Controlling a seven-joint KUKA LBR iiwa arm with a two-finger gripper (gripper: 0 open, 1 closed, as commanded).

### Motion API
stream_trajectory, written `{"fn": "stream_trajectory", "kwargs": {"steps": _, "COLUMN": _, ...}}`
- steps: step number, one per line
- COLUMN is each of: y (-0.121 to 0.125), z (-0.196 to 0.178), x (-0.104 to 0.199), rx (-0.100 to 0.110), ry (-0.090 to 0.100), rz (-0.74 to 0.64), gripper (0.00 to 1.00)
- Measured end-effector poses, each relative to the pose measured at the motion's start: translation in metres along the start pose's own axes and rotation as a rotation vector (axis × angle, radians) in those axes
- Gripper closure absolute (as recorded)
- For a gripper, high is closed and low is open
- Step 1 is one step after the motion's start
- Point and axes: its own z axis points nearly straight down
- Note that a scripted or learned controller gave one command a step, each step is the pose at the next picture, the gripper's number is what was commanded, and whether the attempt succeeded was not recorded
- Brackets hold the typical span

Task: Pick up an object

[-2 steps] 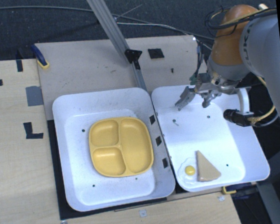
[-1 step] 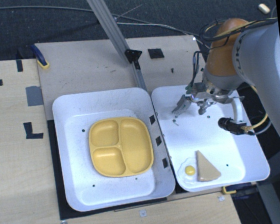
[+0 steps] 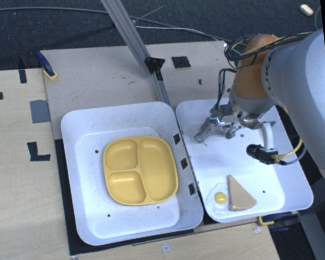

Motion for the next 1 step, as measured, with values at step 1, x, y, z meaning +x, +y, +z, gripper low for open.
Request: {"fn": "stream_trajectory", "kwargs": {"steps": 1, "y": 0.0013, "z": -0.0129, "x": -0.0002, "rx": -0.004, "ry": -0.002, "rz": -0.001, "gripper": 1.00}}
